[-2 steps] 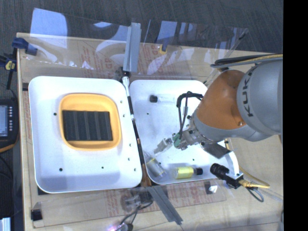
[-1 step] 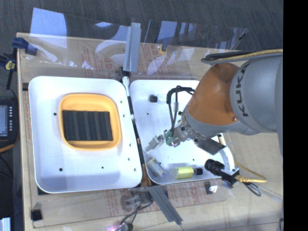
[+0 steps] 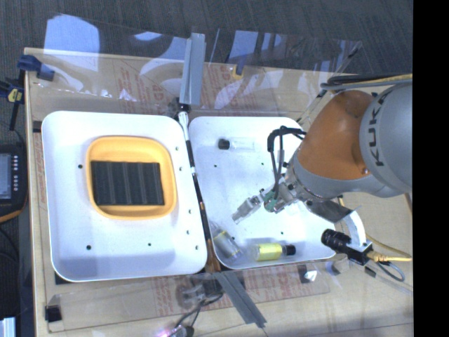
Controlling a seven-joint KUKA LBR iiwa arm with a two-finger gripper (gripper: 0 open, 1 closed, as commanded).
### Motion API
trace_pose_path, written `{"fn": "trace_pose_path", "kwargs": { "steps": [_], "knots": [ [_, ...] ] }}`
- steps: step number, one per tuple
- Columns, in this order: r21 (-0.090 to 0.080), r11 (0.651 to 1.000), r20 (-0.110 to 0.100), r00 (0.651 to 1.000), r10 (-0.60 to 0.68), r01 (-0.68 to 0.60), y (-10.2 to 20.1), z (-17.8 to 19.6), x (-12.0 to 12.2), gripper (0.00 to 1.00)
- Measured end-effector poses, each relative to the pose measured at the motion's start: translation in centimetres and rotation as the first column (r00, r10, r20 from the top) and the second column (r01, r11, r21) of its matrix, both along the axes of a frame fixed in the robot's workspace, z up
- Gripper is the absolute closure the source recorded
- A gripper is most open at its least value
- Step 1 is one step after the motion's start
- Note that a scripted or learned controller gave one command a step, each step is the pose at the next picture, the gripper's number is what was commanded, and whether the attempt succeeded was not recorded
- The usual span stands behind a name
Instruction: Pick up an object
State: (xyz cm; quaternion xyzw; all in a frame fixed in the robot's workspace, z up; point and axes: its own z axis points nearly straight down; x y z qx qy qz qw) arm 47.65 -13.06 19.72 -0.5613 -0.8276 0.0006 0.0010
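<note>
One yellow bottle lies below the claw; whether it grips anything, I cannot tell.

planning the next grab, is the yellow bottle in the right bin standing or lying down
Lying down: the yellow bottle rests on its side along the right bin's near wall, dark cap pointing right.

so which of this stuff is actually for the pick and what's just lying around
For the job:
- gripper, low over the right bin
- yellow bottle lying near that bin's front edge
- clear item in its front left corner
- small dark item near its back

Lying about:
- left bin holding the yellow tray with a dark insert
- handheld screen off the bench's left edge
</note>
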Motion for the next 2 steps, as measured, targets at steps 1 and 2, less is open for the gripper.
{"fn": "trace_pose_path", "kwargs": {
  "steps": [1,2],
  "knots": [
    [0.001,0.993,-0.001,0.993,0.114,-0.114,1.1,-5.7,7.1,0.0],
    [0.001,0.986,0.001,0.986,0.168,-0.168,6.2,-0.5,8.0,0.0]
  ]
}}
